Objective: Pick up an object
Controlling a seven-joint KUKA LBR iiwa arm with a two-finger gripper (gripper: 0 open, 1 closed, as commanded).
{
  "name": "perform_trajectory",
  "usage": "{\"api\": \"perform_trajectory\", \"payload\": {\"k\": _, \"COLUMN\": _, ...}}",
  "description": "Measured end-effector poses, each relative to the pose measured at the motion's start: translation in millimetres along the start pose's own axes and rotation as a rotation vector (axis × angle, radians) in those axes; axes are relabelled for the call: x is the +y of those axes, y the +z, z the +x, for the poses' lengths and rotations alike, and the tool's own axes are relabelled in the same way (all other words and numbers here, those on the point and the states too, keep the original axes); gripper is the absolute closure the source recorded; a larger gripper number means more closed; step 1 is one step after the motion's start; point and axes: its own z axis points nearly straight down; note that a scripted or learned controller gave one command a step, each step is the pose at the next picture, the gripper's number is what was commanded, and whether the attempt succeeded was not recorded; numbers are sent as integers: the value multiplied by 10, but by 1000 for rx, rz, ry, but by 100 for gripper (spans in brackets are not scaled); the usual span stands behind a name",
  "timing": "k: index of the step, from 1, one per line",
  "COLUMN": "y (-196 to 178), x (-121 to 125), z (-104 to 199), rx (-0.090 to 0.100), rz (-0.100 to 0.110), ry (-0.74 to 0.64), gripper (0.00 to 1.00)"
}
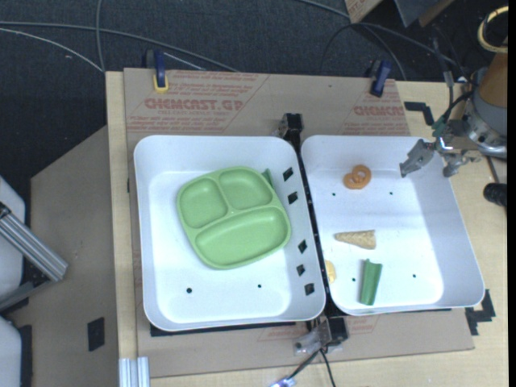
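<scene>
The right bin (435,240) holds an orange ring-shaped piece (357,177) near its back. A tan wedge (355,238) lies in the middle and a green stick (370,281) towards the front. A small yellow piece (330,272) lies against the bin's left wall. My gripper (431,161) hangs over the bin's back right corner, to the right of the orange piece and apart from it. It is open, with nothing between its fingers.
A green divided plate (234,216) lies in the left bin (161,272). A black-clipped divider (297,208) runs between the bins. Blue clamps (160,69) hold the cardboard base at the back. Cables cross the dark floor behind.
</scene>
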Motion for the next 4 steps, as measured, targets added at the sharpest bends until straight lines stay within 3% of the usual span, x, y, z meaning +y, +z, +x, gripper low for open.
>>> {"api": "perform_trajectory", "payload": {"k": 2, "y": 1008, "x": -129, "z": 12, "rx": 1, "rz": 1, "ry": 0, "gripper": 0}}
{"api": "perform_trajectory", "payload": {"k": 3, "y": 854, "x": -104, "z": 6, "rx": -1, "rz": -7, "ry": -1, "gripper": 100}}
{"api": "perform_trajectory", "payload": {"k": 4, "y": 211, "x": -90, "z": -37, "rx": -4, "rz": -12, "ry": -1, "gripper": 100}}
